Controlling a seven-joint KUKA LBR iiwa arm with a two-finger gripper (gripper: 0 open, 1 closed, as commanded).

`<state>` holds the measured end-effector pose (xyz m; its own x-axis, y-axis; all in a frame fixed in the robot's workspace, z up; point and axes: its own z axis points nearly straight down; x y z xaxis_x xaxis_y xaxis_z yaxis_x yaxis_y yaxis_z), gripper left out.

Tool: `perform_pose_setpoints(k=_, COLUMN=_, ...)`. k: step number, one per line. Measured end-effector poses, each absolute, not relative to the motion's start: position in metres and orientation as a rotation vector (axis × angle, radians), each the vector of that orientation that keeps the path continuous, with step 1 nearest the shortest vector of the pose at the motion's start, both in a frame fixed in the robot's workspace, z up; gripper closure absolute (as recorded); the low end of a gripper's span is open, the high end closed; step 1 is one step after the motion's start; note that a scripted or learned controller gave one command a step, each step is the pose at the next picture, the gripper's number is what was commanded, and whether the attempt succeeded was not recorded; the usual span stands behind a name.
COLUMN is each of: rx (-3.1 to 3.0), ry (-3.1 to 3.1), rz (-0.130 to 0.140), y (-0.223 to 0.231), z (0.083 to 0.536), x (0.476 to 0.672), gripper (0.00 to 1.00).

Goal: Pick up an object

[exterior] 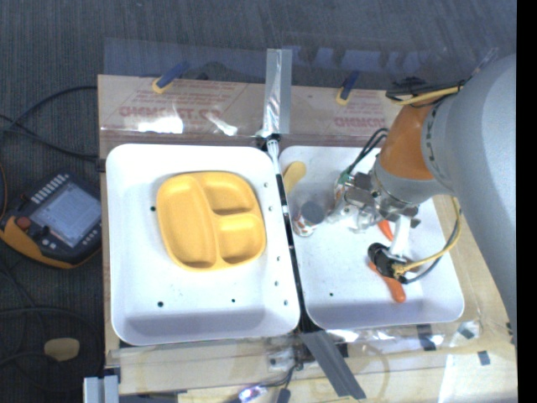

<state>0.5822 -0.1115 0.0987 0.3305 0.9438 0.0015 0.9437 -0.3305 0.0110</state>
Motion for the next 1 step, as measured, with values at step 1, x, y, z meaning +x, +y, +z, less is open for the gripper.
perform_pose_setpoints(k=1, rx=2.585, ry=1.81, rz=-0.034, y=-0.0462, z=0.1803, x=0.6322, gripper=1.0)
